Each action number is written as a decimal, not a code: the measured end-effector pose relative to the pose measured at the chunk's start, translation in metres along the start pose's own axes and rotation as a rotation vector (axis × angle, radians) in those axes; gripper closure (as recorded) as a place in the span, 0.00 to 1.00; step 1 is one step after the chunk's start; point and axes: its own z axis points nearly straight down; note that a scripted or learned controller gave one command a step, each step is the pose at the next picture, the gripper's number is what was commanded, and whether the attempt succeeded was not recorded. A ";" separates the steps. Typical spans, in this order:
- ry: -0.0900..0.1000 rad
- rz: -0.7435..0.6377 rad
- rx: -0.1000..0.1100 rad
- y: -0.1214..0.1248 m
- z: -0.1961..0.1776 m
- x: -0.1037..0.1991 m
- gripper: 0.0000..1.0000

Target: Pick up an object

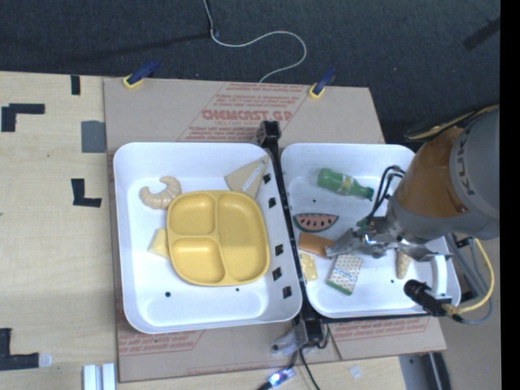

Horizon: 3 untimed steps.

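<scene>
While my pincer [345, 244] hangs over the patterned packet [345, 273] — finger state unclear — I'd centre, then descend straight.

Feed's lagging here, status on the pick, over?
Gripper low in right bin, nothing seen between fingers. Small packet just below it, loose. Watermelon slice and green bottle close by, yellow plate in left bin.

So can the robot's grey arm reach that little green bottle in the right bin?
Probably yes. The small green plastic bottle lies uncovered near the back of the right white bin, nothing on top of it, and the gripper hovers in that same bin.
</scene>
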 end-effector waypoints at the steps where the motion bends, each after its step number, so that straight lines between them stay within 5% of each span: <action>1: -0.001 -0.001 -0.003 0.001 -0.012 0.000 1.00; 3: -0.002 -0.001 -0.006 0.000 -0.117 0.002 1.00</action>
